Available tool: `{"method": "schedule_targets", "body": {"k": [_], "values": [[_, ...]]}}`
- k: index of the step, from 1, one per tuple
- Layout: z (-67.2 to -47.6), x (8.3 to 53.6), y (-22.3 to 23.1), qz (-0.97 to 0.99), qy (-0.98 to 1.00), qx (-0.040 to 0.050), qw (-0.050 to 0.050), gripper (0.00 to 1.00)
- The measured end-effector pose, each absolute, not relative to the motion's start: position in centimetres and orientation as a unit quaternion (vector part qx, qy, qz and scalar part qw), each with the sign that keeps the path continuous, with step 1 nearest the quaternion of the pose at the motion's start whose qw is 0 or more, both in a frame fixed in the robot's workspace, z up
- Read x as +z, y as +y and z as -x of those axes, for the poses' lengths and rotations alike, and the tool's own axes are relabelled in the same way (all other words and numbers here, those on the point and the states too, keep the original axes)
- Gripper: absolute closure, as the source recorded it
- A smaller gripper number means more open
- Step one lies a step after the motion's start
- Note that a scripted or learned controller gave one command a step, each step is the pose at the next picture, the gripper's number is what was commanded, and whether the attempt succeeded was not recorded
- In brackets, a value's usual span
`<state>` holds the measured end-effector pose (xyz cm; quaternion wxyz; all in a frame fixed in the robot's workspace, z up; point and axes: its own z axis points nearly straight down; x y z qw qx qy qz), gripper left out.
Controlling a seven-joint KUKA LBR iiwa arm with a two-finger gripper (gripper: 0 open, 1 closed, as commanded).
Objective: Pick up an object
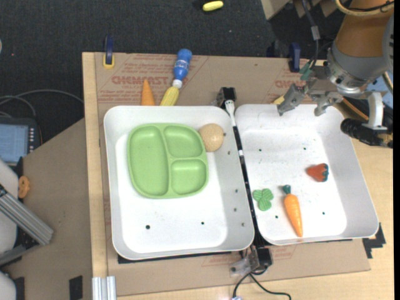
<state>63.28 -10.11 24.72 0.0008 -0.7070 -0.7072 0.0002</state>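
The gripper (pixel 304 104) hangs over the far edge of the right bin (pixel 350 227), at about one o'clock in the view, and its two fingers stand apart with nothing between them. It is well above the bin floor, so I judge the step in hand to be the approach before a grasp.

From the gripper outward, the nearest candidate is the red strawberry toy (pixel 318 172), which lies toward five o'clock from it, near the right wall of the bin. Further in the same direction, at about six o'clock, lies the toy carrot (pixel 292 212), with its green top pointing away from the front edge. Just beside it at nine o'clock is a small green leafy piece (pixel 263 199), close to the wall between the bins.

To do the step well, the arm should choose one object, centre the open fingers over it, and turn the wrist so that they close across the narrow side. For the carrot this means across its body, not along it.

In the left bin (pixel 119 192) sits a green divided plate (pixel 167 160), with a beige round toy (pixel 212 136) touching its rim at two o'clock.
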Motion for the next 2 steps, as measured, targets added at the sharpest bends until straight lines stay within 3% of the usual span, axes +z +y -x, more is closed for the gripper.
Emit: {"method": "schedule_targets", "body": {"k": [1,2], "values": [[-59.3,11.8,-11.0,0.708,-0.706,0.0045,0.006,0.00],[-54.8,13.6,-12.4,0.708,-0.706,0.0014,0.003,0.00]]}}
